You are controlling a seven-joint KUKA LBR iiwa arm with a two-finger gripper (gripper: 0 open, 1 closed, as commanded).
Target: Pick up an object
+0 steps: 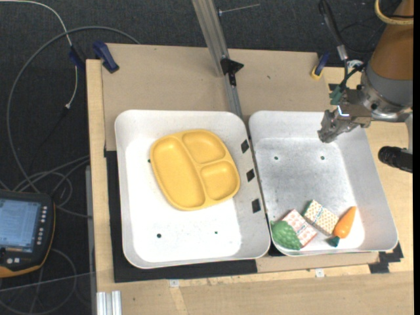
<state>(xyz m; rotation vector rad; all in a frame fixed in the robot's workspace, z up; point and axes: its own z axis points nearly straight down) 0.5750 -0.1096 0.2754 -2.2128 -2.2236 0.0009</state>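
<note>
The carrot [345, 222] lies with other small items in the right bin's [289, 176] near corner, well apart from the gripper [330, 128] at its far edge; whether that gripper is apart or together, I cannot tell.

Two white bins sit side by side, the left bin [134, 241] and the right bin [295, 169]. There is one yellow divided plate [193, 169], two small patterned boxes [300, 226] [321, 216], one green toy vegetable [286, 232] and one orange carrot [345, 221].
</note>
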